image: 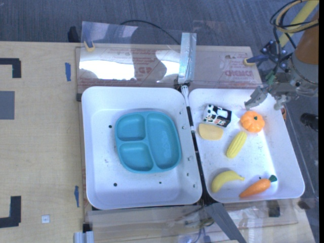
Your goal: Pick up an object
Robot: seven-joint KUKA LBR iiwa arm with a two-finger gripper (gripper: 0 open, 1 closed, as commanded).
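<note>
**Q:** From the overhead camera, where are you?

**Me:** My gripper (pixel 267 98) hangs at the 2 o'clock corner of the right bin (pixel 283 151), over its far rim. Both fingers (pixel 253 100) show, spread apart with nothing between them, so it is open and holds nothing. The yellow and black cables (pixel 293 14) loop above my wrist at the frame's 1 o'clock.

**Q:** What could you pick up?

**Me:** Everything loose lies in the right bin. The orange pumpkin (pixel 252 121) is nearest, just below my fingers toward 7 o'clock. At its 9 o'clock sits the black-and-white cow-print block (pixel 217 115), and touching that block's lower edge is a pale yellow wedge (pixel 210 132). The corn cob (pixel 236 144) lies slanted at the pumpkin's 7 o'clock, near it. Toward the bin's 6 o'clock are the banana (pixel 225 179) and, just beside it at 3 o'clock, the carrot (pixel 257 186) with its green tip against the near right wall.

**Q:** Anything crowding you?

**Me:** The bin's raised rim runs right under my fingers, and the pumpkin is close to that wall. The clear panel with a taped metal post (pixel 187 57) stands behind both bins at 12 o'clock.

**Q:** And the left bin?

**Me:** The left bin (pixel 96 151) holds a blue divided plate (pixel 148 141) with three compartments, centred, well apart from me.
</note>
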